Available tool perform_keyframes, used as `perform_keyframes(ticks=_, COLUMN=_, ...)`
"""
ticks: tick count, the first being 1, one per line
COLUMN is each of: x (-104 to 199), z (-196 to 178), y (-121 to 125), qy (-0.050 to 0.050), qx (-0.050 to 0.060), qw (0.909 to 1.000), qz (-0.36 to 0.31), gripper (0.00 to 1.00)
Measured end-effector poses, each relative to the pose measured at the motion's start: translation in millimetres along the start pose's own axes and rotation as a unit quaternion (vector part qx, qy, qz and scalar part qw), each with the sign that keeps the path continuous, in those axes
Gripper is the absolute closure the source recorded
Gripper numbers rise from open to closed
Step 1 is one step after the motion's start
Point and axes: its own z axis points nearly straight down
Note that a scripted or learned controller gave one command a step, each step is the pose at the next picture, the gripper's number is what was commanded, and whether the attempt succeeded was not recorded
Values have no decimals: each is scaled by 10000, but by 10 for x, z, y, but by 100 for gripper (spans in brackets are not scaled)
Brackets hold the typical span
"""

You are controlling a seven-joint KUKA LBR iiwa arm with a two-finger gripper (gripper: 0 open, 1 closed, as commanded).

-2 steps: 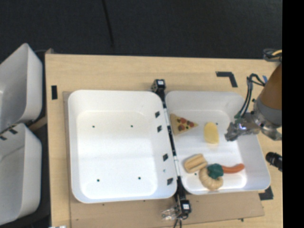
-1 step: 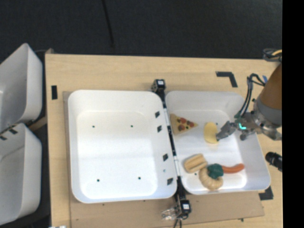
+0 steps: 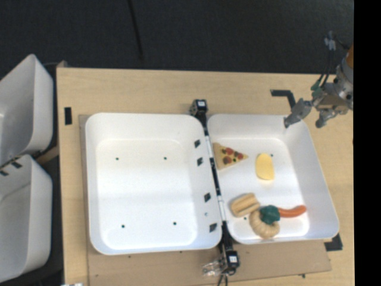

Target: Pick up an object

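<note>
The right bin (image 3: 309,154) holds a pizza slice (image 3: 228,155) near its left wall, a yellow oval piece (image 3: 265,167) in the middle, and a cluster at the front: a bread roll (image 3: 244,204), a tan ring-shaped piece (image 3: 262,226), a green piece (image 3: 269,214) and an orange carrot-like piece (image 3: 292,211). My gripper (image 3: 308,114) hangs open above the bin's far right corner, with nothing between its fingers. It is well apart from all the objects.
The left bin (image 3: 143,183) lies beside the right one, joined by a hinge strip with black clips (image 3: 209,177). A black bracket (image 3: 282,94) sits on the bench behind the right bin. White containers (image 3: 21,159) stand off the bench at the left.
</note>
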Motion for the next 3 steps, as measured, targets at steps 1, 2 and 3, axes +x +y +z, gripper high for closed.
perform_keyframes(ticks=1, x=222, z=675, y=-488, qy=34, qx=107, qw=9999, qz=37, gripper=0)
perform_keyframes(ticks=2, x=-255, z=-394, y=312, qy=-9, qx=8, qw=10000, qz=9, gripper=0)
perform_keyframes(ticks=3, x=-175, z=1184, y=206, qy=33, qx=113, qw=9999, qz=27, gripper=0)
